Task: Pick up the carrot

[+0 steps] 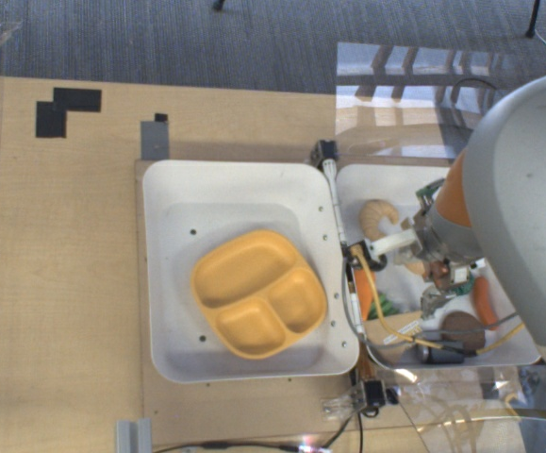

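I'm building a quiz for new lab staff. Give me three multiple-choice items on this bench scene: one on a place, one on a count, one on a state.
1. Where does the yellow plastic divided plate lie?
A. in the left white bin
B. in the right white bin
C. on the wooden bench

2. How many compartments has the plate?
A. two
B. three
C. five

3. How does the plate sit?
A. upside down
B. on edge
C. flat, hollows up

Answers: 1 A, the left bin's walls surround it; 2 B, ridges mark off one long hollow and two smaller ones; 3 C, its hollows face the camera.
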Controlling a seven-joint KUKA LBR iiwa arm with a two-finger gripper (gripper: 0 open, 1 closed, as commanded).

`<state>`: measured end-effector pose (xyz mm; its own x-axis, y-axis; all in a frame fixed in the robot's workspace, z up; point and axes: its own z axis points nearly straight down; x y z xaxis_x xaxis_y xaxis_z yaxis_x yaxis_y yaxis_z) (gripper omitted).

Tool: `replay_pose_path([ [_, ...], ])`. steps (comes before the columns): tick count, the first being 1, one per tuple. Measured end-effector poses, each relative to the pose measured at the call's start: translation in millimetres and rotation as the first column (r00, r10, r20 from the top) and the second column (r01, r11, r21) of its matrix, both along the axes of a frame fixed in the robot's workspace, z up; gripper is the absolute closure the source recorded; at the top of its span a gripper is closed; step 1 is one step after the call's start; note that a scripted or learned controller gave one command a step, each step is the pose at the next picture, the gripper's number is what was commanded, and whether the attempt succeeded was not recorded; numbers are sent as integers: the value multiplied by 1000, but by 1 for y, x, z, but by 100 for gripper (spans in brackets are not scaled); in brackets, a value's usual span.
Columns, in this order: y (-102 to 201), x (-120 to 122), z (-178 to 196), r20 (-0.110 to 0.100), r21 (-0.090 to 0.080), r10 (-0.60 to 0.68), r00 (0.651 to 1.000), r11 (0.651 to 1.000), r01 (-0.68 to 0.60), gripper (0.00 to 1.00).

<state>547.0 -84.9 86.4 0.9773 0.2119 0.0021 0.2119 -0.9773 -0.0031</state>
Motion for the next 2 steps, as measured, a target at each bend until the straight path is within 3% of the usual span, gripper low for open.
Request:
replay_pose_path([
  [1, 1, 4, 9, 7, -2, 15, 1000, 1000, -15, 100],
  [2, 1, 4, 9, 5, -1, 16, 1000, 1000, -16, 0],
])
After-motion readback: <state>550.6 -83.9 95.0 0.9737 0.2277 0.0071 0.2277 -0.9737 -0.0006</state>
